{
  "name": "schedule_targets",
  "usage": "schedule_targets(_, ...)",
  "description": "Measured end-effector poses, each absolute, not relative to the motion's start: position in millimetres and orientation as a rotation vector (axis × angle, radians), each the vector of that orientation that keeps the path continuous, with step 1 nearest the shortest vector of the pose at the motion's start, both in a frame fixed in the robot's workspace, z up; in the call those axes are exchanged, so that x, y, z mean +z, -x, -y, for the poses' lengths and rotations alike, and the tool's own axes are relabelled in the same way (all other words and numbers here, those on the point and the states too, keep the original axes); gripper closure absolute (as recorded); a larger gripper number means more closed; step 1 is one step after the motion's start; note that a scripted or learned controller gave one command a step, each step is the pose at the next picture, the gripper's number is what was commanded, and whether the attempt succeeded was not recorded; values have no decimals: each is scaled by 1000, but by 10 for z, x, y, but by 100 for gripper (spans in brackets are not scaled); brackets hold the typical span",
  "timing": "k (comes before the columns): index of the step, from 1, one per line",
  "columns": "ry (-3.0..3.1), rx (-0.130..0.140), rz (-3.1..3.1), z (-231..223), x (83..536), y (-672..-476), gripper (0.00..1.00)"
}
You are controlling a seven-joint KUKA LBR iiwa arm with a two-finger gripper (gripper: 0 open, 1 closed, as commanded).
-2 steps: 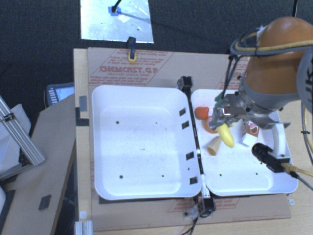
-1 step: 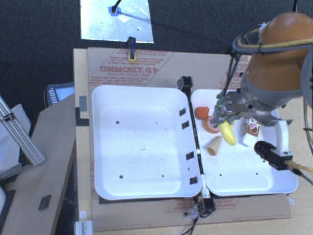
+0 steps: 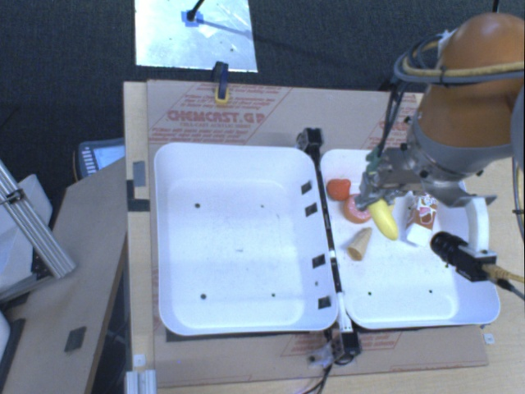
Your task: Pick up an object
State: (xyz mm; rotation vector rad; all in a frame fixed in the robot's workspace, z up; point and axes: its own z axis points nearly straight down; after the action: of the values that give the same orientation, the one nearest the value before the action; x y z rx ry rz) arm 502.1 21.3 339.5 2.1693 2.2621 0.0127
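Note:
In the right bin [image 3: 410, 302] lie several small objects close together. An orange-red piece [image 3: 338, 190] sits nearest the divider, with a pink ring [image 3: 356, 212] beside it. A yellow banana-like piece [image 3: 384, 219] lies just right of the ring, and a tan cone [image 3: 359, 243] lies below them. A small white and red carton [image 3: 422, 214] stands further right. My gripper [image 3: 371, 191] hangs low over the pink ring and the yellow piece, its metal fingers pointing down at them. The wrist hides whether anything is between the fingers.
The left bin [image 3: 238, 236] sits beside the right one, split by a black clamp strip [image 3: 321, 228]. A black fitting [image 3: 459, 254] juts over the right bin's right side. The orange arm band [image 3: 476, 80] looms above. A foil sheet [image 3: 195, 21] lies at the back.

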Motion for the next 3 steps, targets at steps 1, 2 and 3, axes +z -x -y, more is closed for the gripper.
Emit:
schedule_targets(1, -2159, 15, -2270, -213, 3502, -5029, 100)
schedule_targets(2, -2148, 16, -2278, -215, 3607, -5037, 100)
schedule_targets(3, -2138, 19, -2285, -215, 3713, -5045, 100)
